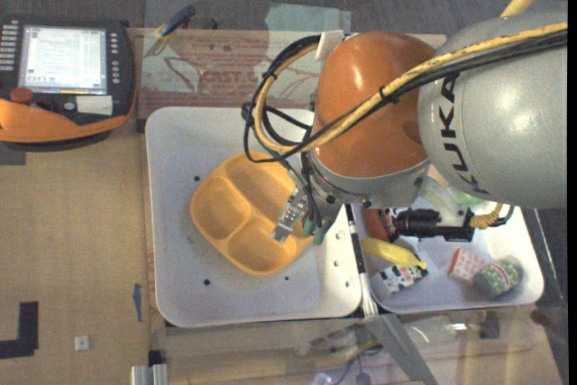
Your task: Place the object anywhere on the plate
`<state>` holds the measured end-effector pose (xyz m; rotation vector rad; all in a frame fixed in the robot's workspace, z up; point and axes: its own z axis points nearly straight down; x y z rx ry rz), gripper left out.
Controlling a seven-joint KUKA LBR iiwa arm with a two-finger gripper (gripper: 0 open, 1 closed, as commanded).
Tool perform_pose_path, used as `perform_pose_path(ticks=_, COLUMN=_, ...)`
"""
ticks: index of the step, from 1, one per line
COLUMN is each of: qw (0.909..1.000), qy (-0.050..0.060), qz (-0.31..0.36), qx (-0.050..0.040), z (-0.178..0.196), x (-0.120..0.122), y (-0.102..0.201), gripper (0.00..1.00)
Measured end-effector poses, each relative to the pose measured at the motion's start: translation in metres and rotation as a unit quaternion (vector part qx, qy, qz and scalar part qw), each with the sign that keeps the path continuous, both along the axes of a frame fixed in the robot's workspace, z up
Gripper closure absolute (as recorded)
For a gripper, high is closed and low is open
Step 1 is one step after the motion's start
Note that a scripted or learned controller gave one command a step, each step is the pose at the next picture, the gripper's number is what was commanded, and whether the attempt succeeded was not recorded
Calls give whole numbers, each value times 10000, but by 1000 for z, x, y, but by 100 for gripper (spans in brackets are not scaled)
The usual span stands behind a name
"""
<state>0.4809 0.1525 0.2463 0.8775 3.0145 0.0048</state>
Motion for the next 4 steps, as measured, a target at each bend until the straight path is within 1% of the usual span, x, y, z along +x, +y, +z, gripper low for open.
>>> perform_pose_path(ticks=1, qw=10000, qy=-17, qz=-5, qx=10, z=10, x=1, y=0, gripper=100)
perform_pose_path(ticks=2, qw=9998, qy=-9, qz=181, qx=-8, z=15, x=47, y=-22, gripper=100)
perform_pose_path(ticks=3, qw=9999, qy=11, qz=139, qx=-8, z=-60, x=-1, y=-68, gripper=100)
perform_pose_path(ticks=4, qw=9995, qy=-1, qz=326, qx=-6, z=-13, x=42, y=-7, gripper=100)
